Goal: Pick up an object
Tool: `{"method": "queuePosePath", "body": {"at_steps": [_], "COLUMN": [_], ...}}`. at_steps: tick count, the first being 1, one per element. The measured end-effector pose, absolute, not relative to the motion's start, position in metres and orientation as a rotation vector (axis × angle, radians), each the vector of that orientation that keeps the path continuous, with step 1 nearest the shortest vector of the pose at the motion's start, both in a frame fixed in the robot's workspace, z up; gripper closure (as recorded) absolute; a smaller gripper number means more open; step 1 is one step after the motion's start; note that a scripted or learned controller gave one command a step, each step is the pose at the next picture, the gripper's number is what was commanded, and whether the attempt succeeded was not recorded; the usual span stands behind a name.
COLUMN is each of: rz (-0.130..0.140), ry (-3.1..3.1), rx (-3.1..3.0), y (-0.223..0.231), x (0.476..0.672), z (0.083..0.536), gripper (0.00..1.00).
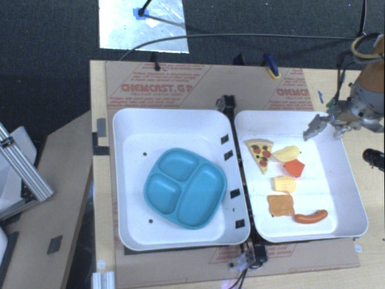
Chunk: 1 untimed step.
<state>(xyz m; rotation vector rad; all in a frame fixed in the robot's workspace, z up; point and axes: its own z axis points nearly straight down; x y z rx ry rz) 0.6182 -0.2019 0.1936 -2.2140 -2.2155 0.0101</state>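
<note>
The right bin [346, 179] holds several toy foods: a pizza slice [260, 153], a pale yellow piece [286, 153], an orange-red wedge [294, 168], a yellow cheese block [284, 184], a brown toast piece [280, 205] and a red sausage [310, 216]. My gripper [325, 127] hovers over the bin's far right part, above and to the right of the yellow piece. Its fingers are spread apart and open, with nothing between them.
The left bin [129, 161] holds a blue divided plate [184, 187]. A black clip strip [232, 155] joins the two bins. A silver sheet [142, 17] lies beyond the bench, with cables across it. A metal frame [21, 167] stands at the left.
</note>
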Motion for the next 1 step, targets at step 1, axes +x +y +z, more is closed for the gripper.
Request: {"method": "queuePosePath", "body": {"at_steps": [1], "rz": [-0.002], "ry": [-2.227], "rx": [-2.218], "y": [-0.2012], "x": [0.6213], "z": [0.2024], "gripper": [0.00]}}
